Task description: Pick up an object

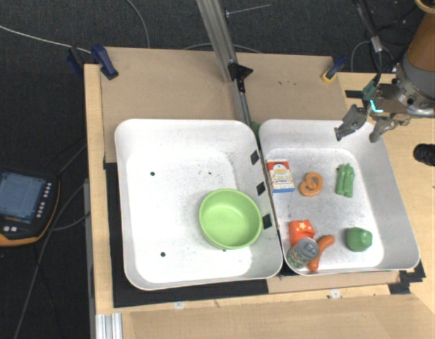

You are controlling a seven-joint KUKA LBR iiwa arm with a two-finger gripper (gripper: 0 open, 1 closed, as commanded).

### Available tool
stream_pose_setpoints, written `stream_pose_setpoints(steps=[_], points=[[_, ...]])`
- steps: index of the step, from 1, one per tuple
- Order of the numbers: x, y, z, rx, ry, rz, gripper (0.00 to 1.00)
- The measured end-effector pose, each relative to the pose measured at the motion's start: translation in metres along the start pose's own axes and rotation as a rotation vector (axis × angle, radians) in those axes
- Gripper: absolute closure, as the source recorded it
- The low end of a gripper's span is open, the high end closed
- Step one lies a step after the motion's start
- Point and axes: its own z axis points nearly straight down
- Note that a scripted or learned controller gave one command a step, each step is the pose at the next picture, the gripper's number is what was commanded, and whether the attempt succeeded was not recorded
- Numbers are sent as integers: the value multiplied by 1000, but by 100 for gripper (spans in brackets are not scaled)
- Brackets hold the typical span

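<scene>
A tan surface (175, 83) carries two white bins side by side. The end effector (364, 127) is seen spread and empty over the far right corner of the right bin (397, 210). The nearest candidate, a green pod-shaped object (344, 179), lies toward the near edge from it, its long axis running far-to-near.

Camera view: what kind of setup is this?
Likely a robot-grasping test bench in a lab: two white bins on a board clamped at its corners, toy food such as a green bowl, and the arm's tool open above the right bin.
</scene>
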Motion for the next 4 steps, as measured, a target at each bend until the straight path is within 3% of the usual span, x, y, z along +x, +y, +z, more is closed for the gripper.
stream_pose_setpoints(steps=[1, 4], points=[[0, 0, 0, 0, 0, 0, 0], [-4, 15, 175, 5, 1, 0, 0]])
